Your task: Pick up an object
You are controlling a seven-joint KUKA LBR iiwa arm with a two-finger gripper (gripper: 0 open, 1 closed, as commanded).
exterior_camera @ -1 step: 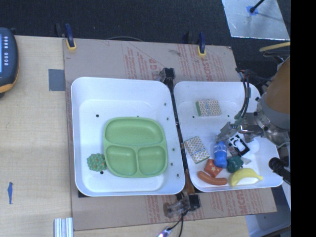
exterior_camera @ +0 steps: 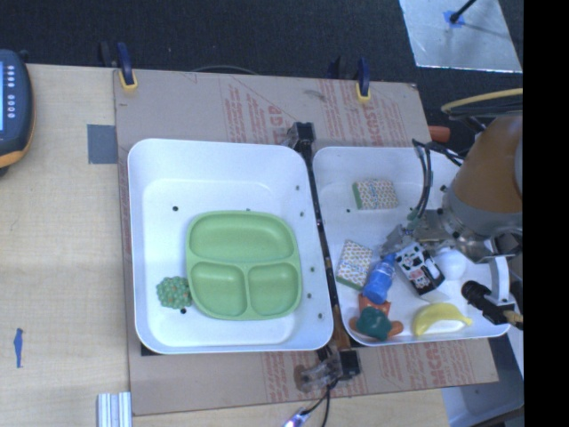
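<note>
The grey robot arm with the orange band reaches over the right white bin. Its gripper hangs low by a small black and white toy. I cannot tell how it is set. A blue bottle, a yellow banana and a patterned square pad lie nearby. The left white bin holds a green plastic tray with three parts and a bumpy green ball.

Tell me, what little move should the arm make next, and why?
Probably a short drop straight down to close on something. The claw sits low over the right bin, amid the clutter: a blue bottle and a black-and-white toy lie right beside it, a yellow banana nearer the front. Nothing shows between its tips, so I'd guess it hasn't grabbed yet.
</note>
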